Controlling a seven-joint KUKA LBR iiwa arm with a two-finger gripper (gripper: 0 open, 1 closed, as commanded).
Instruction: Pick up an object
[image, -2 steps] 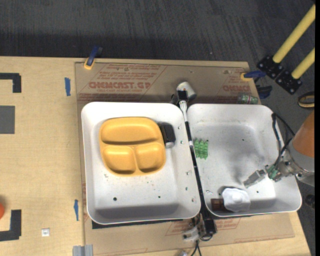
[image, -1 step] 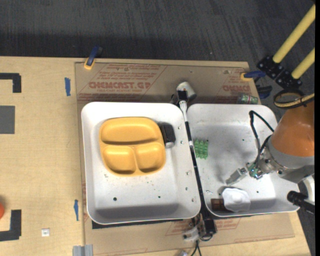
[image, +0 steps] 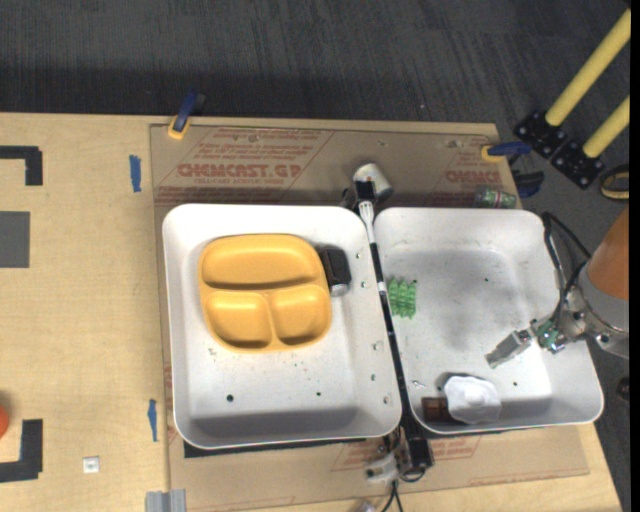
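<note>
In the left bin (image: 180, 330) lies a yellow tray (image: 265, 290) with 3 hollows, a small black object (image: 335, 268) touching its right edge. In the right bin (image: 440, 225), a green block (image: 402, 298) sits near the left wall and a white lump (image: 471, 397) near the front wall. The gripper (image: 508, 347) hangs right of both, fingers apart, holding nothing. Both bins rest on a cardboard sheet (image: 300, 160) on the wooden bench (image: 70, 330); dark carpet (image: 300, 60) lies behind.
</note>
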